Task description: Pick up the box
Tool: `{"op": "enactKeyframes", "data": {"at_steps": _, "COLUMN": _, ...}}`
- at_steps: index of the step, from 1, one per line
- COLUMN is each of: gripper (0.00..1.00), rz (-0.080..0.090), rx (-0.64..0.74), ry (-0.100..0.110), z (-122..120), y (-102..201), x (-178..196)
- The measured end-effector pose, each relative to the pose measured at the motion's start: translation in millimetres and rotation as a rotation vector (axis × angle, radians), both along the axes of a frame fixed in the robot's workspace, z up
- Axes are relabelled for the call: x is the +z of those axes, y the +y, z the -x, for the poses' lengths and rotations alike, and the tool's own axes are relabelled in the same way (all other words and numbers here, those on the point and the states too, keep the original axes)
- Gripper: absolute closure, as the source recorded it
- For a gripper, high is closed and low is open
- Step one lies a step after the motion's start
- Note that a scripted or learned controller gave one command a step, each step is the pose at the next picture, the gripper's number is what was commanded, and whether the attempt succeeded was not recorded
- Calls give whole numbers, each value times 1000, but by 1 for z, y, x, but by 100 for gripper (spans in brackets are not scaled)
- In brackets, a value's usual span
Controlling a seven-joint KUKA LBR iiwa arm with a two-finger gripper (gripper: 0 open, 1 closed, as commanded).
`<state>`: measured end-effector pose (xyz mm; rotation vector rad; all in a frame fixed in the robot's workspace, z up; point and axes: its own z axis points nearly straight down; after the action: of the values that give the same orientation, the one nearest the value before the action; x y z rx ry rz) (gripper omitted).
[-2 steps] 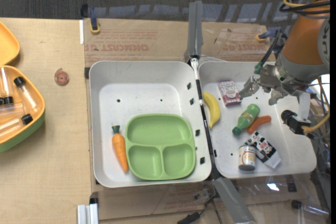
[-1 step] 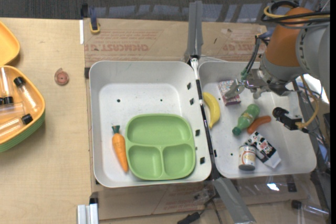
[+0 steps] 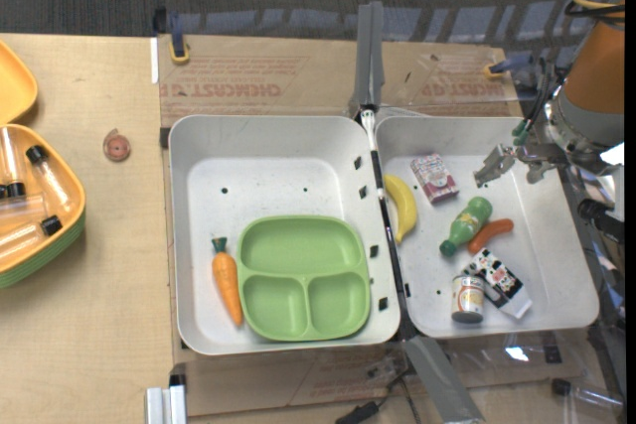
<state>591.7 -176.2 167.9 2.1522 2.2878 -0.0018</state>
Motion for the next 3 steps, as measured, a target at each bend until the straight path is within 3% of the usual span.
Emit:
{"op": "enactKeyframes", "data": {"at_steps": 1, "gripper": 0, "rz": -1, "rx": 102, "ry": 1, "z": -7, "y": 67, "x": -62}}
{"op": "enactKeyframes", "data": {"at_steps": 2, "gripper": 0, "rz": 0, "rx": 2, "ry": 1, "z": -67, "y": 68, "x": -76}}
{"op": "enactKeyframes", "data": {"at_steps": 3, "gripper": 0, "rz": 0, "rx": 81, "ry": 1, "z": -47, "y": 73, "x": -76}}
